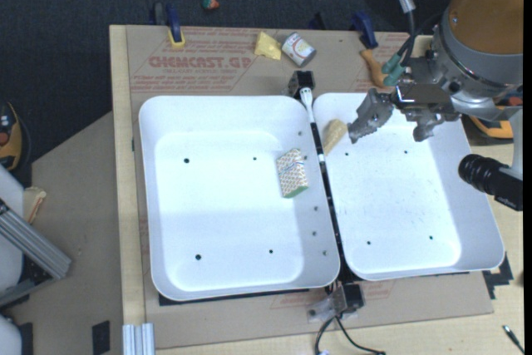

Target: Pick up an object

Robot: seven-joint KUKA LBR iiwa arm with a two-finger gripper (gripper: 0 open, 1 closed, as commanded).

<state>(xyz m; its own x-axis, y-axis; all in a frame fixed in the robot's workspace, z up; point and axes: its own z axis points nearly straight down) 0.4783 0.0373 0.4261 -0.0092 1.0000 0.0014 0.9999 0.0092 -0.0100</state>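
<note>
A small box with a green and white pattern lies in the left bin, close to its right wall. A tan, wedge-shaped piece rests in the right bin against its left rim. My gripper hangs over the back of the right bin, just right of the tan piece. Its fingers are spread apart, the left finger near the tan piece and the right finger further right. Nothing sits between them.
On the board behind the bins lie a yellow chunk, a small white box and an orange item. Blue clamps hold the board's back edge. A black cylinder juts over the right bin's right rim.
</note>
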